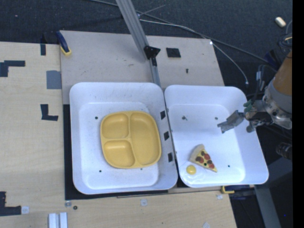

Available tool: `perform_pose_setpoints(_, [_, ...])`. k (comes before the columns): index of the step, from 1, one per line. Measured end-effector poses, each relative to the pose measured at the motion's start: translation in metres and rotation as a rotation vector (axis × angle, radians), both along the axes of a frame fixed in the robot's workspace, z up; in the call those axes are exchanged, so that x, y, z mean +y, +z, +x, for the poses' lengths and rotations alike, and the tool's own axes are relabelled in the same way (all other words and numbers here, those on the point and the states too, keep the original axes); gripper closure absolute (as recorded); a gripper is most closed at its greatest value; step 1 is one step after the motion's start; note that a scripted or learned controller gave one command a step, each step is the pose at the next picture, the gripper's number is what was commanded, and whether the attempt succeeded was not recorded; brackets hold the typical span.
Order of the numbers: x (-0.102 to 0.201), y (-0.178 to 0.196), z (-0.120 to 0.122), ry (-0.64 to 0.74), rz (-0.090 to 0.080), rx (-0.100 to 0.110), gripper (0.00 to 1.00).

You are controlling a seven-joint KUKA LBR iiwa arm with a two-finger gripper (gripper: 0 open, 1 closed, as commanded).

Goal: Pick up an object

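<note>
nearby, the gripper [232, 121], finger state unclear, hangs over the right bin [213, 95]; pizza slice [204, 158] and yellow ball [191, 170] below.

Grey arm [275, 109], orange band above wrist

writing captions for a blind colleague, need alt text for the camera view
A robot gripper hangs over the right white bin, which holds a toy pizza slice and a small yellow piece. The left bin holds a yellow divided plate.

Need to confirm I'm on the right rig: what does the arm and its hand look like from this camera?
The arm is grey with an orange band above the wrist. Its hand is a small dark-grey two-finger piece, with dark cables running along the wrist.
</note>
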State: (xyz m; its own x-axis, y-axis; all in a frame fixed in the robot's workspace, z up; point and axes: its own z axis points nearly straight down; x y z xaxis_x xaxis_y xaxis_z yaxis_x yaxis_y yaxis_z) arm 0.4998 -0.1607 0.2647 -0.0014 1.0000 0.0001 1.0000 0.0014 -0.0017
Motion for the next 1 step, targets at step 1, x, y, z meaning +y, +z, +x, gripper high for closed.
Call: perform_pose_setpoints(1, [0.0012, -0.064, -0.0048, -0.001, 0.001, 0.006, 0.0])
